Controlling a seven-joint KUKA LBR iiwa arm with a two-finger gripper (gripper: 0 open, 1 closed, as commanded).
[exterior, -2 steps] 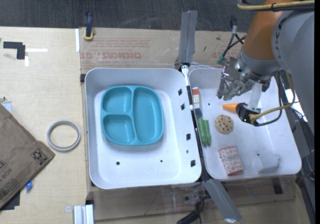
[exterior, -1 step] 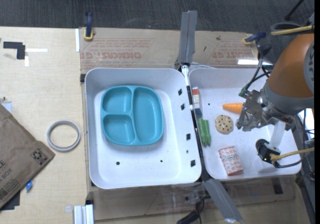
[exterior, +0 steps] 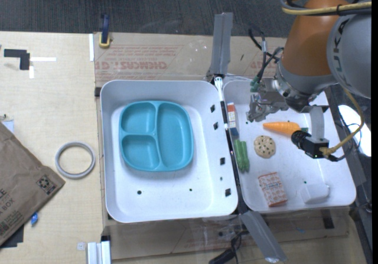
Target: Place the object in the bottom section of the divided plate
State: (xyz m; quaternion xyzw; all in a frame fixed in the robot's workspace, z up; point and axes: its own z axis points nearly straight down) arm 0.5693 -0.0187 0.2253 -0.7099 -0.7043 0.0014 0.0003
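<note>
Gripper (exterior: 255,114) hanging over right bin (exterior: 342,189), near top left corner; finger state impossible to tell. Carrot (exterior: 281,128) lying just right of it, cookie (exterior: 264,146) below. Divided plate (exterior: 156,136) sitting in left bin (exterior: 112,198).

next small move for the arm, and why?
Probably lower the gripper onto one item, likely the carrot just beside it. Nothing shows between its fingers, the divided plate holds nothing, and every candidate object sits in the right bin.
</note>
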